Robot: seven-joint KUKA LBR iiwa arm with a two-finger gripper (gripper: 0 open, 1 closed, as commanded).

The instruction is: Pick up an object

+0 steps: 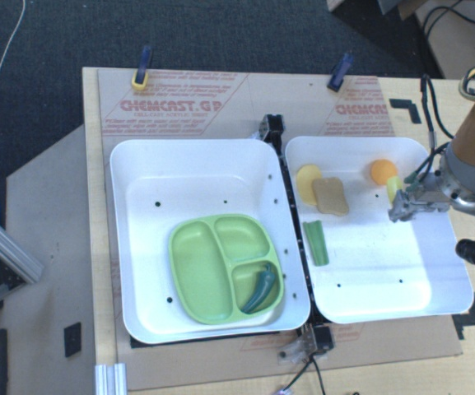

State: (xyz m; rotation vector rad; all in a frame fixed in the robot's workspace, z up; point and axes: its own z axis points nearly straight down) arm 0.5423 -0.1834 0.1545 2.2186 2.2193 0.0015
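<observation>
Grey pincer low at right bin's far right edge; nothing lifted yet.
Whether it is closed cannot be told; round orange ball lies just beside it, ungrasped, pick remaining.

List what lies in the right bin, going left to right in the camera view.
Green stick → tan block → orange ball → gripper.

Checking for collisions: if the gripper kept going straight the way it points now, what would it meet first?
The gripper points left and down, so probably bare floor of the right bin, with the tan block further along; depth is unclear.
</observation>
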